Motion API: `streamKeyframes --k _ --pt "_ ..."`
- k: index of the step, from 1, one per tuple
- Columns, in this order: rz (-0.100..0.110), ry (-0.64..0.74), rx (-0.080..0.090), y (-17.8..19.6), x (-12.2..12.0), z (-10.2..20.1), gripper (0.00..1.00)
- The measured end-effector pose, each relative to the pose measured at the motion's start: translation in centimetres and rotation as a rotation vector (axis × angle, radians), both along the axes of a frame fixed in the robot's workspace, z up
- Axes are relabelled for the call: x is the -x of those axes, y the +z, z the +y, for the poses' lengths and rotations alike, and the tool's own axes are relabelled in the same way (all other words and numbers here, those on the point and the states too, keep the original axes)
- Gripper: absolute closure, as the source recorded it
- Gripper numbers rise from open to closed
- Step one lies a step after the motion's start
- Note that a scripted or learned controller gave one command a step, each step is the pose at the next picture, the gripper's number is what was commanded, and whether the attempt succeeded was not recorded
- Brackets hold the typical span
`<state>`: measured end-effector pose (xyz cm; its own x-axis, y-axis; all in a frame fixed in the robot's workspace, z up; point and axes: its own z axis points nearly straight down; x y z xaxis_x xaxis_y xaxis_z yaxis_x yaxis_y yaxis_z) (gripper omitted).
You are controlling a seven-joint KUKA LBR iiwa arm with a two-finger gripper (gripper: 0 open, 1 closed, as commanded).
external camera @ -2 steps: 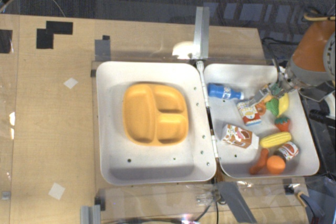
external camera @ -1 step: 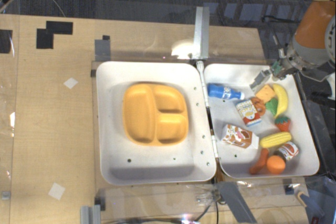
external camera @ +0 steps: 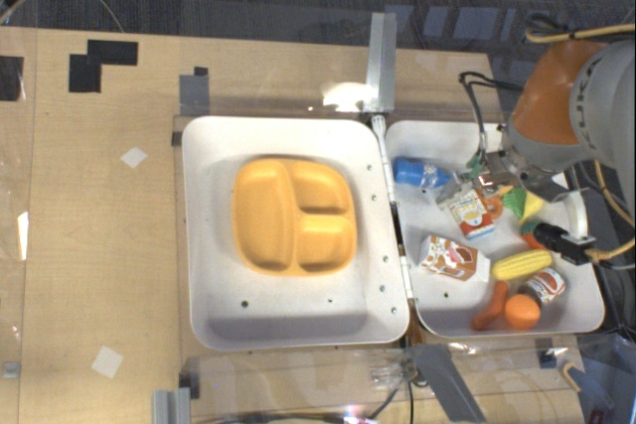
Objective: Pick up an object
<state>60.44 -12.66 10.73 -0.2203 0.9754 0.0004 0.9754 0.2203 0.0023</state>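
The right bin (external camera: pixel 427 139) holds several small things. Among them are a blue bottle (external camera: pixel 417 175), a red and white carton (external camera: pixel 472 212), a printed snack packet (external camera: pixel 449 258), a yellow corn cob (external camera: pixel 522 264), an orange (external camera: pixel 522 311), a red-orange carrot-shaped piece (external camera: pixel 489 309), a small can (external camera: pixel 547 286) and a green and yellow piece (external camera: pixel 524 204). My gripper (external camera: pixel 489 174) hangs low at the bin's back right, just above the carton and right of the blue bottle. The arm's grey and orange wrist (external camera: pixel 561 109) covers the bin's far right corner.
The left bin (external camera: pixel 204 213) holds a yellow divided plate (external camera: pixel 294 214). A metal post (external camera: pixel 382 65) stands behind the divider between the bins. Black cables (external camera: pixel 477 104) loop beside the wrist. Bare wooden bench (external camera: pixel 89 213) lies to the left.
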Motion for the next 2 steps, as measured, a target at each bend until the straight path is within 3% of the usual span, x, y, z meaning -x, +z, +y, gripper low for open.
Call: streamKeyframes --k 1,2 --pt "-0.007 -0.14 0.005 4.6 0.2 -8.2 0.0" --pt "-0.008 -0.555 -0.003 -1.8 4.1 0.0 0.0"
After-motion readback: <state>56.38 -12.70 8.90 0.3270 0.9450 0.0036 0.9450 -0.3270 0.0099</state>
